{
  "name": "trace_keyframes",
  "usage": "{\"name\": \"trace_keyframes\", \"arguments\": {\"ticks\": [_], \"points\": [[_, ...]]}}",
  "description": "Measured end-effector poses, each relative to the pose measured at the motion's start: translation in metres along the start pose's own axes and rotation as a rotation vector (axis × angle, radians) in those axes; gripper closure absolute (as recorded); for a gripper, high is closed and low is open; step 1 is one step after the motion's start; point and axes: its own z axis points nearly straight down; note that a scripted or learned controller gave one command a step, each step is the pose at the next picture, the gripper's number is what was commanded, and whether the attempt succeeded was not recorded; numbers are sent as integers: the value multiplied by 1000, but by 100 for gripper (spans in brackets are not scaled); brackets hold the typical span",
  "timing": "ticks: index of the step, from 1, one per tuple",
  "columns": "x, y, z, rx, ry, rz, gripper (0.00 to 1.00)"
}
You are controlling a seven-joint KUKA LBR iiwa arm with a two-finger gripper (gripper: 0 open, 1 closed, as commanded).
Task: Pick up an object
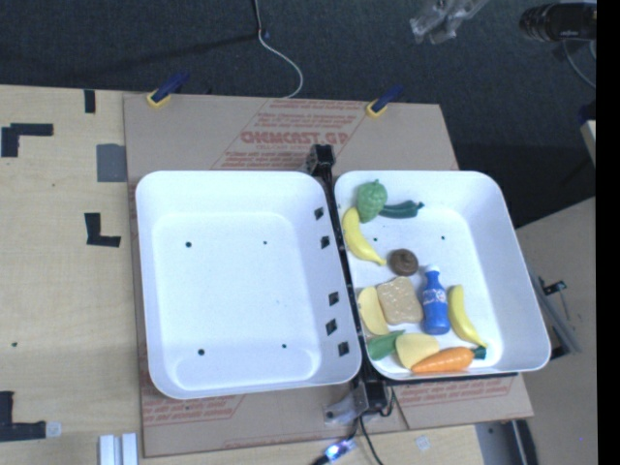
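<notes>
Two white bins (155, 260) on cardboard sheet (291, 134), dark carpet (126, 17) behind, raised fingers' (441, 17) spread unclear

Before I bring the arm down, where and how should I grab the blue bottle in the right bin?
Probably from straight above, across the middle of the blue bottle. It lies flat, its white cap pointing away from the camera. The bread slice touches one side and a banana lies close along the other, so little room remains for the jaws.

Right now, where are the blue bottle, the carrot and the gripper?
Blue bottle (435, 304): camera view, on its body.
Carrot (443, 360): camera view, on its orange middle.
Gripper (438, 25): camera view, between its fingertips.
</notes>
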Motion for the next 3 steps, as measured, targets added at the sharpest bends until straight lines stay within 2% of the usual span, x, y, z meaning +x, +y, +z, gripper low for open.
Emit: {"name": "trace_keyframes", "arguments": {"ticks": [1, 3], "points": [[-19, -6, 3, 5, 0, 2, 100], [-48, 0, 3, 4, 0, 2, 100]]}}
